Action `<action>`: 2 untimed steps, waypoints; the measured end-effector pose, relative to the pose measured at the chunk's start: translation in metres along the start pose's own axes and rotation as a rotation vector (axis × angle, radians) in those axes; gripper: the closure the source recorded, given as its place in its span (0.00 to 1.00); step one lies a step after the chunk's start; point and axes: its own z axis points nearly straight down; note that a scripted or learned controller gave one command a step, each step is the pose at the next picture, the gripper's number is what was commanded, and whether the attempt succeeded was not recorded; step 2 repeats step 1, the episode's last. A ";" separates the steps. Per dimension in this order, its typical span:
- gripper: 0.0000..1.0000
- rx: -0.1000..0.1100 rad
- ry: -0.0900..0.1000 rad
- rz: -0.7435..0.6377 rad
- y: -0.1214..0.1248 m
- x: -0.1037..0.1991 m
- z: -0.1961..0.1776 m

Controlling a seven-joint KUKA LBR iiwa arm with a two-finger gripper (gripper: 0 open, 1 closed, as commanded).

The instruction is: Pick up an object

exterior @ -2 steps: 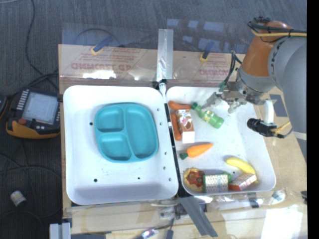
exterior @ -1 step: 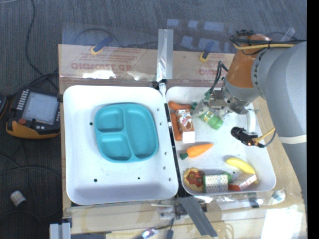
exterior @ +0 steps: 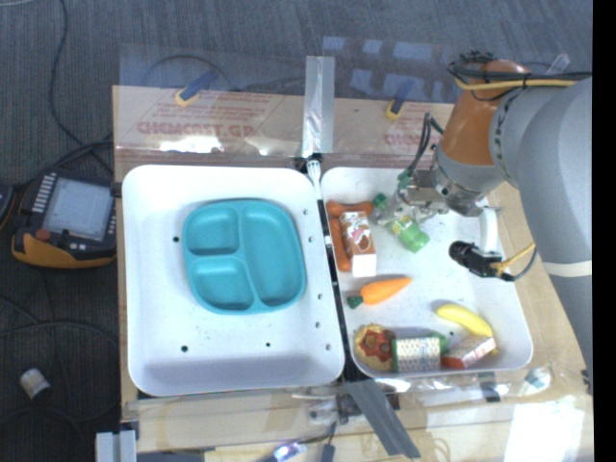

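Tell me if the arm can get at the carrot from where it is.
Probably yes. The carrot lies in the open in the right bin, nothing on it; the end effector hovers just beyond.

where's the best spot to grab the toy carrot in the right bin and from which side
Probably the thick orange middle of the toy carrot, from straight above. It lies flat on the right bin floor, green top left, tip right, with bare floor on both long sides, so the fingers can close across its width. The tapered tip would likely slip.
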 end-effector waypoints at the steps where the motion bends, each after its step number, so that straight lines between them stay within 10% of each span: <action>1: 1.00 0.009 0.006 -0.161 0.006 0.036 -0.118; 2: 1.00 0.009 0.006 -0.161 0.006 0.036 -0.118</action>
